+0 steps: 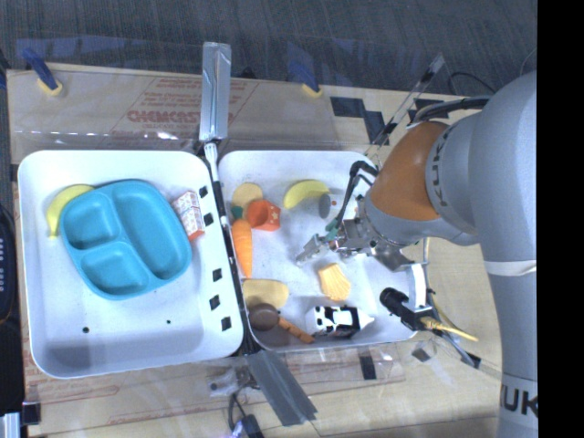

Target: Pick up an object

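My gripper (pixel 315 247) hangs low in the middle of the right bin (pixel 274 164), reaching in from the right. Its fingers point left with nothing visible between them. Just below it lies a yellow wedge-shaped toy (pixel 333 282). A yellow banana-like piece (pixel 306 192) lies above it, an orange cup (pixel 263 214) and a carrot (pixel 242 247) to its left. A black-and-white toy (pixel 338 319), a brown piece (pixel 265 318) and a pale yellow piece (pixel 265 291) sit along the bin's front.
The left bin (pixel 36 336) holds a blue divided plate (pixel 128 235), a yellow banana (pixel 59 206) at its far left and a small red-and-white box (pixel 189 215). A metal divider (pixel 215 89) stands between the bins at the back.
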You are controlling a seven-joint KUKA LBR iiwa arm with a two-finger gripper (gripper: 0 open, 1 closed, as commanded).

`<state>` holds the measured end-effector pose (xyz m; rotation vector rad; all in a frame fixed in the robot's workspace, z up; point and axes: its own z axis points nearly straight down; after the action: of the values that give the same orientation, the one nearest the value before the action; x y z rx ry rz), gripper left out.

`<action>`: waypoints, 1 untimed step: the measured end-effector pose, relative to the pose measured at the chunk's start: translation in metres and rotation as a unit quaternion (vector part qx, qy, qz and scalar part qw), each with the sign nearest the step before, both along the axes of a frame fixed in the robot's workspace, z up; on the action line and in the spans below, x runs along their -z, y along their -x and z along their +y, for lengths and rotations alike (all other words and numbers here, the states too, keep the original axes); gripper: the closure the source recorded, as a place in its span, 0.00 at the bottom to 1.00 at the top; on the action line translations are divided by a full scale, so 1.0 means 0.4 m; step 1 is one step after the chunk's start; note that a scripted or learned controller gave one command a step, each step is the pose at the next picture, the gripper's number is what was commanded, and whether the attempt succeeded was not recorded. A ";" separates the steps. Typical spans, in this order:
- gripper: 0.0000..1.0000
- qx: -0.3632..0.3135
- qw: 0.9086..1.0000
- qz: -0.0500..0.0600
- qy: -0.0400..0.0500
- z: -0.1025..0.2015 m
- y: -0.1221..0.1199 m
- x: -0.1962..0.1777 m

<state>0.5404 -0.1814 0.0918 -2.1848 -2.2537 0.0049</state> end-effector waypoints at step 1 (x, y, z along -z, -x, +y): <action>0.00 -0.094 0.996 -0.002 0.000 0.063 -0.094 -0.050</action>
<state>0.5779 -0.1562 0.1119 -1.9649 -2.4506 0.0005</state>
